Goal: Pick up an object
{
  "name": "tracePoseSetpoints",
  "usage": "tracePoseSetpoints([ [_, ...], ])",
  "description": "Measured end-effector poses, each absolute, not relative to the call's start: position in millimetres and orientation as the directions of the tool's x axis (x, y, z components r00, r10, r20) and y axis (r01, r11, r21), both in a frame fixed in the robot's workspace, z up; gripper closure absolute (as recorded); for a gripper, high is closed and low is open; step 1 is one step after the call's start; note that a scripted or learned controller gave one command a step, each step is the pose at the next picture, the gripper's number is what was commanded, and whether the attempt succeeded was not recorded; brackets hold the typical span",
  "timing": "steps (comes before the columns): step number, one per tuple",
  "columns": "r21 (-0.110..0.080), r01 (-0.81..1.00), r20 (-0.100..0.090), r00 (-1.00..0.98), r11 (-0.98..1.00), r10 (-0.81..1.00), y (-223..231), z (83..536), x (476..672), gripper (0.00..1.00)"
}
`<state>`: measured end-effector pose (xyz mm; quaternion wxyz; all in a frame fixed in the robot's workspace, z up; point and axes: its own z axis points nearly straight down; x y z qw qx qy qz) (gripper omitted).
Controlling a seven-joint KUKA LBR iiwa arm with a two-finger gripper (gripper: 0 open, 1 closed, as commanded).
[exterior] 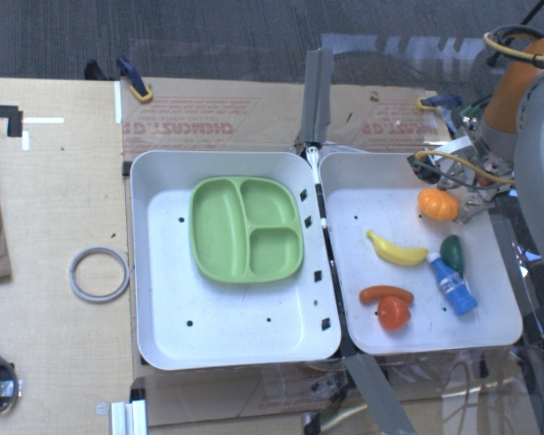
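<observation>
Though I cannot tell how the fingers (pixel 467 208) stand beside the orange fruit (pixel 437 205) at the right bin's (pixel 381 333) wall, I judge that round fruit likely to roll away.

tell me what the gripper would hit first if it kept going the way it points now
Probably the orange fruit: the gripper sits right beside it at the right bin's upper right, pointing left. Depth is unclear from above, so it might pass over it.

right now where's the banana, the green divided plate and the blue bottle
banana (pixel 397 251), camera view, middle of its yellow body
green divided plate (pixel 216 232), camera view, floor of its large left compartment
blue bottle (pixel 454 289), camera view, middle of its blue body
</observation>
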<state>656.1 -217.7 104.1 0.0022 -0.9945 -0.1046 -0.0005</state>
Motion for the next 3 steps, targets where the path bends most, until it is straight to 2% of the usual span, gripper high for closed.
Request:
tracePoseSetpoints([
  [1, -0.005, 0.208, -0.001, 0.978, -0.978, 0.208, -218.1, 112.7, 655.6, 1.0],
  [2, -0.007, 0.281, 0.002, 0.96, -0.96, 0.281, -216.7, 94.3, 654.6, 1.0],
  [3, -0.008, 0.28, 0.001, 0.96, -0.96, 0.28, -216.5, 103.4, 654.6, 1.0],
])
